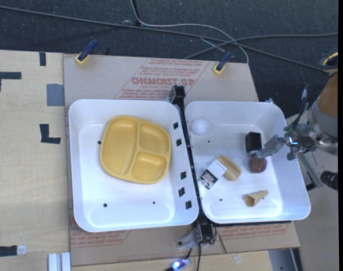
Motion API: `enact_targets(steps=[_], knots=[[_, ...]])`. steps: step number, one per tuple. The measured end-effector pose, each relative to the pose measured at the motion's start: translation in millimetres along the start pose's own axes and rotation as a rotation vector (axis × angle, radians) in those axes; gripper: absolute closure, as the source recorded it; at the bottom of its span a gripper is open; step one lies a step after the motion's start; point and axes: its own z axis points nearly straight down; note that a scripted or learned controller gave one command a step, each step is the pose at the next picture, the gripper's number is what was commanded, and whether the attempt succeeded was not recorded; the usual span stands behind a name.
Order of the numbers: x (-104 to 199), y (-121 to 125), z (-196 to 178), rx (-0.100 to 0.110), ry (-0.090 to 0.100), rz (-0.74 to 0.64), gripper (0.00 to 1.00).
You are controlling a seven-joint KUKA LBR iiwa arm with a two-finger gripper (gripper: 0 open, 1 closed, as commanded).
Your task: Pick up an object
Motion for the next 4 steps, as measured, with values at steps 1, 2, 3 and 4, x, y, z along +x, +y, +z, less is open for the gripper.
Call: enact_targets(steps=[1,2,3,4], knots=[[0,3,-6,-0.012,-0.003,-0.004,0.0],[-4,6,39,-0.008,-0.003,-0.003,0.0],[-11,5,100,-0.007,-0.002,-0.003,0.0],[-11,5,131,-0.014,-0.005,-0.004,0.0]])
